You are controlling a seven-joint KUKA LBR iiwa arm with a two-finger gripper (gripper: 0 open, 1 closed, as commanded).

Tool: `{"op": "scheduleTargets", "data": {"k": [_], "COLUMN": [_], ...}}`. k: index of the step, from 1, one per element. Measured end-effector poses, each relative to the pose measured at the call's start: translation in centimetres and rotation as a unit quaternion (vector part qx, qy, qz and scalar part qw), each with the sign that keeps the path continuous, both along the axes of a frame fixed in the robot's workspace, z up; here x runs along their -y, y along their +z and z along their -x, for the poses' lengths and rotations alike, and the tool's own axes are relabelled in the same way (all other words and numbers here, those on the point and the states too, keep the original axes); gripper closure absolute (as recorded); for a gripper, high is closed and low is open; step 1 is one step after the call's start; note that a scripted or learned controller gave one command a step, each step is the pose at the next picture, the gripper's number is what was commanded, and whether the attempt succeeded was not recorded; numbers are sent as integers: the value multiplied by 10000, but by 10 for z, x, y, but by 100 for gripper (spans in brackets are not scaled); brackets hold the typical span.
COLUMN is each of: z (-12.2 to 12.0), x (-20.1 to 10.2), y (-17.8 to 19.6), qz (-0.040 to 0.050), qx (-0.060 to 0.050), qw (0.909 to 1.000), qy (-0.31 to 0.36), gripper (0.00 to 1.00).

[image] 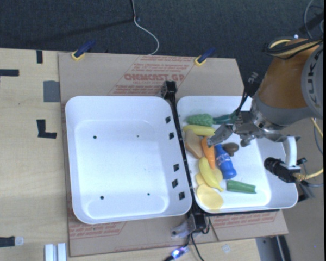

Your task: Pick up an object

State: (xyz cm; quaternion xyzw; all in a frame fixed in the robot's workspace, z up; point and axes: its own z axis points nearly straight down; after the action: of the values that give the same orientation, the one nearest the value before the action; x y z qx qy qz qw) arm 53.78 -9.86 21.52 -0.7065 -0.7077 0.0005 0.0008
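The right bin (277,200) holds a pile of toy foods along its left side. Among them are a leafy green piece (200,119), a yellow piece (199,130), an orange carrot (208,152), a blue bottle (225,165), a yellow banana (208,175), a pale yellow round piece (209,197) and a green cucumber (240,187). My gripper (228,136) hangs low over the middle of this bin, just above the carrot and the blue bottle. A small brown item (231,147) lies right beneath it. I see nothing clearly held.
The left bin (76,145) sits beside the right one, with a black divider clip (169,89) at their shared top edge. Both rest on a cardboard sheet (146,72). The arm's grey and orange body (285,88) covers the right bin's upper right corner.
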Motion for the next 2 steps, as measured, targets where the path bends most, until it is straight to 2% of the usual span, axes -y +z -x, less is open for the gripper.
{"op": "scheduleTargets", "data": {"k": [1,2], "z": [-73,-72], "x": [22,20], "y": [-134,-118], "qz": [28,11], "qx": [54,41], "qw": [10000,10000], "qy": [-13,-3], "gripper": [0,100]}}
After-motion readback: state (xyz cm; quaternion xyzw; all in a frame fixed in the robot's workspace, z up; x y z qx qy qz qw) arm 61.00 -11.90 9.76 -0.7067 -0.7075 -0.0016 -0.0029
